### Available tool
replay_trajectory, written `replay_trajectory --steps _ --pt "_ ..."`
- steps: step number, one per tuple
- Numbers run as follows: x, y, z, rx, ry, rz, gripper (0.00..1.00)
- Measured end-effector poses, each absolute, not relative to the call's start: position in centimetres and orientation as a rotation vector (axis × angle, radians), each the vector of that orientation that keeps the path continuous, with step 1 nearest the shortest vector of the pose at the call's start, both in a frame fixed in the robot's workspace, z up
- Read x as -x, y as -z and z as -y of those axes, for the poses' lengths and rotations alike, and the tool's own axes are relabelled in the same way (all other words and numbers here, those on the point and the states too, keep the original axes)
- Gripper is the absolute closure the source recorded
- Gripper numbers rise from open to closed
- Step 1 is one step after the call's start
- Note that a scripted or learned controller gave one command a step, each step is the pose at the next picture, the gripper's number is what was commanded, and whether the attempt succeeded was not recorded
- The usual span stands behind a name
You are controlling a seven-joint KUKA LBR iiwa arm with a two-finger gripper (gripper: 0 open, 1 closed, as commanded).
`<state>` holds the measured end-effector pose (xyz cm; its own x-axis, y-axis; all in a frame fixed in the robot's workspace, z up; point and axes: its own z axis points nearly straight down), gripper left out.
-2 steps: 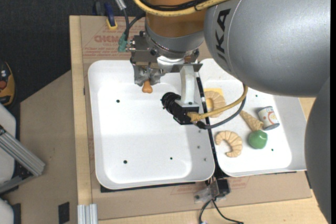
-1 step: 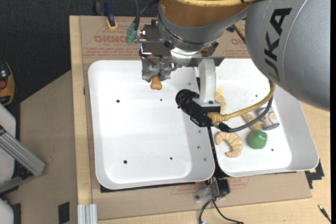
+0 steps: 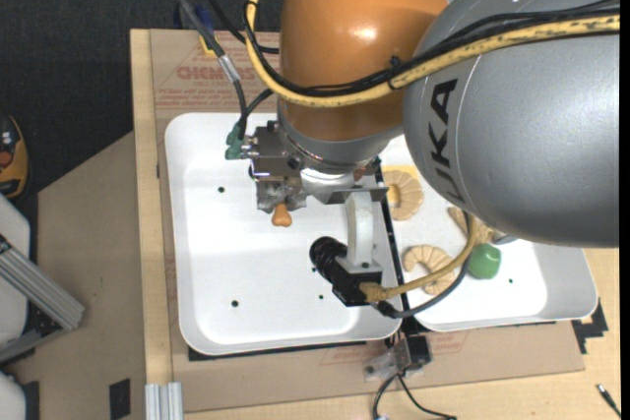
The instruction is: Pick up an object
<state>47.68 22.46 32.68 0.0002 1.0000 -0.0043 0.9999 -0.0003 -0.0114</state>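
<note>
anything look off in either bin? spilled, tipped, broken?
Nothing stands out. A small orange piece sits at the tip of the gripper in the left bin. Two tan ridged pieces and a green object lie in the right bin, partly hidden by the arm. No visible damage.

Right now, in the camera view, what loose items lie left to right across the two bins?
Small orange piece in the left bin → tan scalloped piece → green round thing, the last two in the right bin.
</note>
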Motion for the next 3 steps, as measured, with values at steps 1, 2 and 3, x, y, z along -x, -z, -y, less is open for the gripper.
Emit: replay_trajectory --steps 1,2,3 --pt "-48.0 -48.8 -22.4 2.223 0.031 2.228 1.0" --pt "-47.7 -32.6 -22.4 2.218 -0.028 2.215 1.0" --pt "-48.0 -41.5 -22.5 2.221 0.014 2.226 1.0"
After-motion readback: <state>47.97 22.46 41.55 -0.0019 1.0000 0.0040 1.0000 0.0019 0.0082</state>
